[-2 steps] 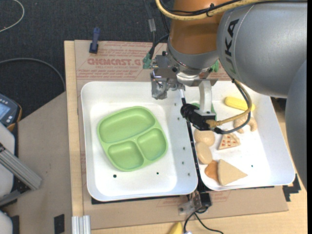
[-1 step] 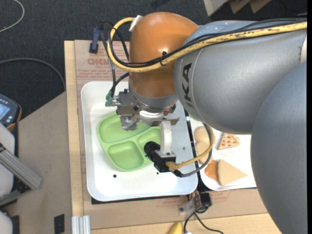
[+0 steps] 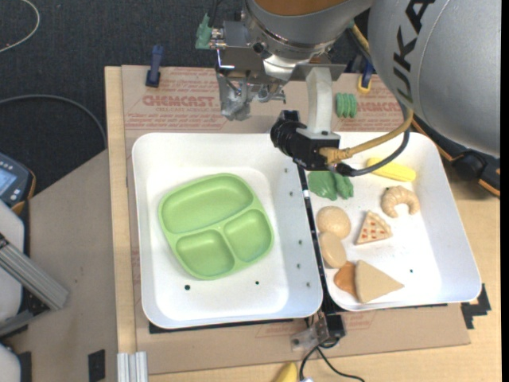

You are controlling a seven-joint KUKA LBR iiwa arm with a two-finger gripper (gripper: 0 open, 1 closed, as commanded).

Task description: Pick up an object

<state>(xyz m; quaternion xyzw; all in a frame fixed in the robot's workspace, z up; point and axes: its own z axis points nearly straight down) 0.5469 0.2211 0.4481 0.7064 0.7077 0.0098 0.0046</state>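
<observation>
My gripper [image 3: 240, 102] hangs high over the far edge of the left bin [image 3: 151, 213], above the cardboard, and nothing shows between its tips. A green divided plate [image 3: 215, 225] lies in the left bin. The right bin [image 3: 453, 237] holds a green leafy piece [image 3: 332, 184], a yellow banana [image 3: 391, 170], a croissant [image 3: 400, 201], a pizza slice [image 3: 371, 230], two pale round buns [image 3: 334, 221] [image 3: 333, 253], and a tan wedge [image 3: 378, 282] next to an orange piece [image 3: 345, 277].
Both bins rest on a cardboard sheet [image 3: 183, 94]. A blue clamp [image 3: 155, 66] and a green clamp [image 3: 346, 106] sit at its far edge. The big grey arm [image 3: 445, 46] fills the upper right, above the right bin's far side.
</observation>
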